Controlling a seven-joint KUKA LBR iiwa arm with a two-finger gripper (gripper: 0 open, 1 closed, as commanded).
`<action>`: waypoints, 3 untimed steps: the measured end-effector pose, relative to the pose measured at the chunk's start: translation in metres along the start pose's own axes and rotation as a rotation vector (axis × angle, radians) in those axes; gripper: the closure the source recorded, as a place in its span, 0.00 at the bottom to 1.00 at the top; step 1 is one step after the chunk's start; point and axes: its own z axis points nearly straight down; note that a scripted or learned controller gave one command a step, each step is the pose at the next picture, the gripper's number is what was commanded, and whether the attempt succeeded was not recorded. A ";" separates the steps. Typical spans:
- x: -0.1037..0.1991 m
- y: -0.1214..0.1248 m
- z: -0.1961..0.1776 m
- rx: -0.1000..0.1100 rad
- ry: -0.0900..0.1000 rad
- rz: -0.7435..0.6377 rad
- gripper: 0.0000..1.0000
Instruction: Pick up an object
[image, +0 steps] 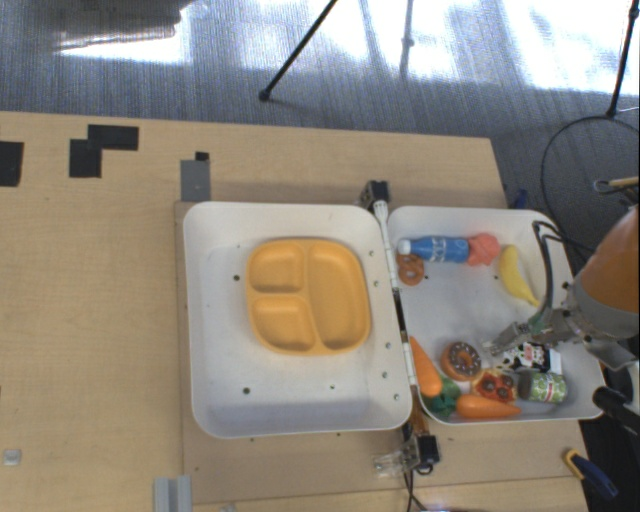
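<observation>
- Toys lie heaped in the near corner of the right bin (470, 225): a small black-and-white carton (531, 357), a green can (548, 387), a doughnut (462, 359), two carrots.
- Carton looks light and stiff, probably easiest taken across its flat sides; the can may roll.
- Gripper (510, 340) hovers just beside the carton, its thin fingers apparently spread, nothing between them.
- Banana (517, 275) and blue bottle (437, 249) lie farther back; a yellow plate (305, 295) sits in the left bin.
</observation>
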 end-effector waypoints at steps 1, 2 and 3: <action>0.001 0.002 -0.011 -0.003 0.002 -0.002 1.00; 0.001 0.002 -0.010 -0.002 0.002 -0.003 0.00; -0.013 0.010 0.016 0.014 0.005 -0.274 0.00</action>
